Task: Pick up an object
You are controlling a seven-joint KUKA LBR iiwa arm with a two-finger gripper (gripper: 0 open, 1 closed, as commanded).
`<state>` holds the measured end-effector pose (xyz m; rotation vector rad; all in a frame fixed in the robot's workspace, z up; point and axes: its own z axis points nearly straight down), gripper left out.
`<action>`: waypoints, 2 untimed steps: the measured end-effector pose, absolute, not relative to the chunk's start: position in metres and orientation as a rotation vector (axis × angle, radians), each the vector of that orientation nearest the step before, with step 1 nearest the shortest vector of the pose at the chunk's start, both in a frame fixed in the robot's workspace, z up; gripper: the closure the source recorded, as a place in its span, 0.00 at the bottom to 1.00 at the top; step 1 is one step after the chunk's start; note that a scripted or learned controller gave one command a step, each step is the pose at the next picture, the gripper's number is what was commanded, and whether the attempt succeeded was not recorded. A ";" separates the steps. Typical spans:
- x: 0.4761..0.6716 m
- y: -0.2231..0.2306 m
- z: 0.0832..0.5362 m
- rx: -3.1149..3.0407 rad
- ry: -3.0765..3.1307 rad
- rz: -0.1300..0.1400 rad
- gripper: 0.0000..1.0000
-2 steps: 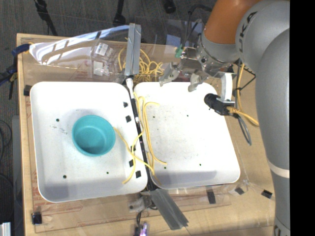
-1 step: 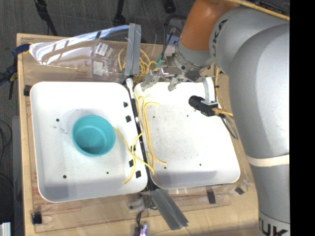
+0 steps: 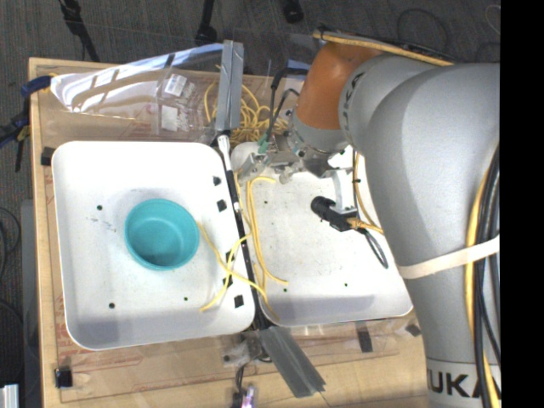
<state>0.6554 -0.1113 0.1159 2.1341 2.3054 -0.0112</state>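
Teal bowl (image 3: 162, 234) in left bin (image 3: 85, 177); arm (image 3: 408, 134) over right bin (image 3: 314, 300).

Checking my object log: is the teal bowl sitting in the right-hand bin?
No, the teal bowl sits in the left bin, while the arm works over the right bin.

Left bin (image 3: 85, 313): holds bowl (image 3: 162, 234), centre.
Right bin (image 3: 340, 308): beside left bin, touching.
Arm (image 3: 408, 143): over right bin's far-right corner.
Cables (image 3: 246, 113): behind both bins.

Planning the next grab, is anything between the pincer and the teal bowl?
Yes. The teal bowl sits in the left bin, while the pincer hangs over the right bin's far corner. The divider between bins, draped with yellow cable, lies between them.
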 end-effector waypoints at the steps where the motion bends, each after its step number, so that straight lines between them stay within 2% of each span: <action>1: 0.658 -0.110 0.100 2.126 2.284 -0.012 0.00; 2: 0.658 -0.104 0.109 2.125 2.299 -0.005 1.00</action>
